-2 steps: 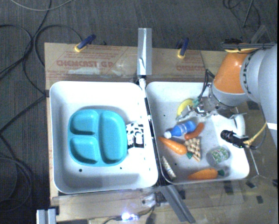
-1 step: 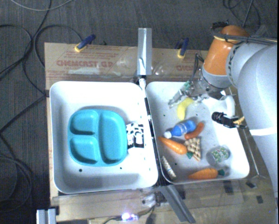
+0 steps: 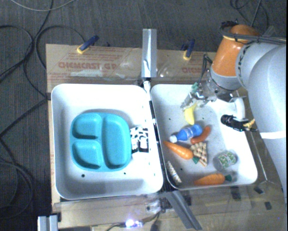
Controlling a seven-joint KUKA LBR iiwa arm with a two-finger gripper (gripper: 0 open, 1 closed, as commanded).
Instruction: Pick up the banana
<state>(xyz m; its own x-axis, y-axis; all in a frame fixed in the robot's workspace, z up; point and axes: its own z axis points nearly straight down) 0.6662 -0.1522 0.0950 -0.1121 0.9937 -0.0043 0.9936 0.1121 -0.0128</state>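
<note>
The banana (image 3: pixel 189 115) is a small yellow piece in the upper middle of the right bin (image 3: pixel 240 177), standing roughly on end. My gripper (image 3: pixel 196 98) hangs right above its top end, touching it or nearly so. The wrist with its orange band comes in from the upper right. From this slant I cannot make out whether the banana is gripped.
Just below the banana lie a blue bottle (image 3: pixel 188 133), two carrots (image 3: pixel 179 150) (image 3: pixel 210 179), a waffle-patterned piece (image 3: pixel 199 152) and a round greenish thing (image 3: pixel 226 160). The left bin (image 3: pixel 62 177) holds a blue divided plate (image 3: pixel 100 141) and a black-and-white item (image 3: pixel 140 138).
</note>
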